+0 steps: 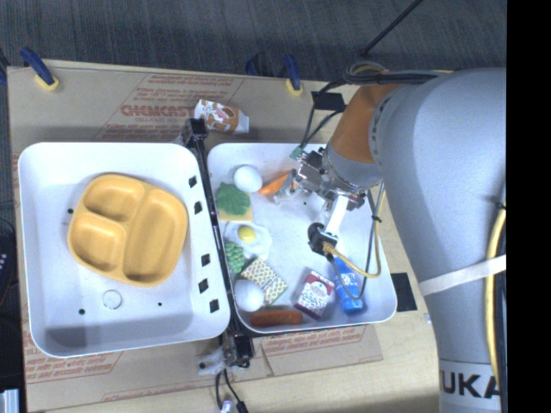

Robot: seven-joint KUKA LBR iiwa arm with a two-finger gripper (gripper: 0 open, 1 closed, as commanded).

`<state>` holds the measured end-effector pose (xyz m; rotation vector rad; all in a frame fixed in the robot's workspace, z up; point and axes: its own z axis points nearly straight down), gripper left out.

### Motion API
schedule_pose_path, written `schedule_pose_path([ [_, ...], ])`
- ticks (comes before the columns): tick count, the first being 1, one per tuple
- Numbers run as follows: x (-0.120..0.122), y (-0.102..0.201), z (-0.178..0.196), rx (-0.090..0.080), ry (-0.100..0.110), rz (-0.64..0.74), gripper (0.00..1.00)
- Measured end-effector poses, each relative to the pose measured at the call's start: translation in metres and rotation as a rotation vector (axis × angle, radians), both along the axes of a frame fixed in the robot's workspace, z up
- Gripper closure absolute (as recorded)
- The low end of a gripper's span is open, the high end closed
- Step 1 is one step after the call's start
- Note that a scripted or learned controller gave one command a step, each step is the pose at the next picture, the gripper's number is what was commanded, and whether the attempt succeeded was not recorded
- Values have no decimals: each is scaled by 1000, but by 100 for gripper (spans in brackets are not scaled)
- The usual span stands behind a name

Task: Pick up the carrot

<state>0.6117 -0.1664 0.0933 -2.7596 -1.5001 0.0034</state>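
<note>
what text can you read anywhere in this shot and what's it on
"UKA", the visible end of a longer word: on the grey arm base.
Red print on the cardboard sheet under the bins: blurred, not readable.
Labels on the red packet, blue packet and small carton: too small to read.

Dark grey carpet [172,11] covers the floor beyond the bench. A sheet of brown cardboard [103,101] with red print lies over the bench top, held at its far edge by 3 blue clamps [39,69]. Light is even and soft.
</note>
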Motion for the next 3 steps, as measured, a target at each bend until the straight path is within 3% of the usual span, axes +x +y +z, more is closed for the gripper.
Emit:
schedule_pose_path([
  [1, 45, 19, 47, 2, 0, 46, 0],
  [2, -31, 57, -2, 2, 4, -24, 0],
  [3, 22, 79, 99, 2, 1, 182, 0],
])
